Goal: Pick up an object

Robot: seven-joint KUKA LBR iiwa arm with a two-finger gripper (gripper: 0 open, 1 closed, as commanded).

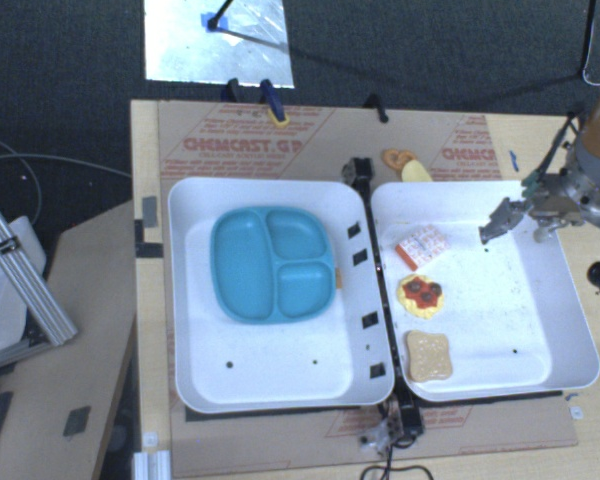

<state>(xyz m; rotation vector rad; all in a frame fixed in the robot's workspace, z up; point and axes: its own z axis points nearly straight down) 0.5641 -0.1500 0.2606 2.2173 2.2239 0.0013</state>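
In the right bin [540, 298] lie three toy foods along its left side: a red-and-white checkered packet [421, 245], a small yellow pizza with red topping [421, 295], and a tan slice of toast [429, 355]. My gripper [518, 218] hangs over the bin's upper right part, to the right of the packet and apart from it. Nothing shows between its dark fingers. Their spacing is hard to make out from this angle.
The left bin [200, 368] holds a blue divided plate [273, 264]. Two small yellow-orange toy pieces [408, 164] lie on the cardboard behind the right bin. Black clips run along the divider [373, 268] between the bins.
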